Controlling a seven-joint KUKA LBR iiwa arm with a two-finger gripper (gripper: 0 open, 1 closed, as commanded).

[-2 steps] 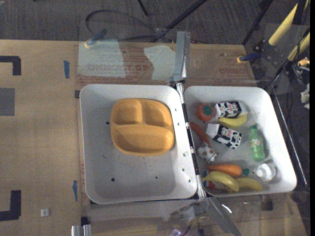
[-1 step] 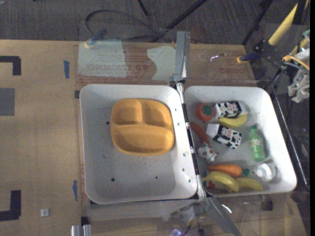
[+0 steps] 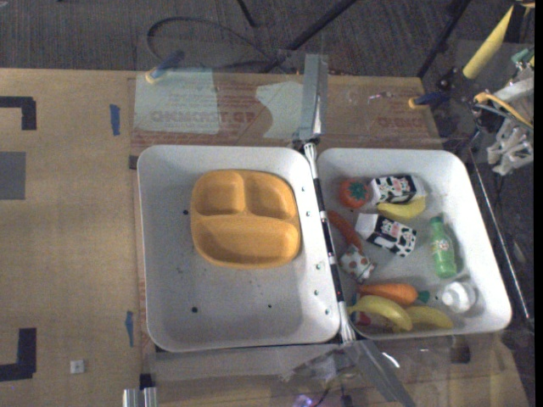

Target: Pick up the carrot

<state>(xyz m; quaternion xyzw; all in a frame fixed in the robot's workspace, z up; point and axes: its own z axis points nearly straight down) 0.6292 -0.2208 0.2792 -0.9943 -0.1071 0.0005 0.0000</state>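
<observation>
The carrot [image 3: 389, 293] lies lengthwise left-right just above the nearest banana [image 3: 383, 311], near the right bin's [image 3: 488, 253] front wall; the tool's state I cannot tell.

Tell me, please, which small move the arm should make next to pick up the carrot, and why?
Probably it should travel in over the right bin and stop above the carrot near its front edge. The carrot lies flat and untouched. A banana presses against its front side, so lining the fingers across the carrot's middle looks safest.
</observation>
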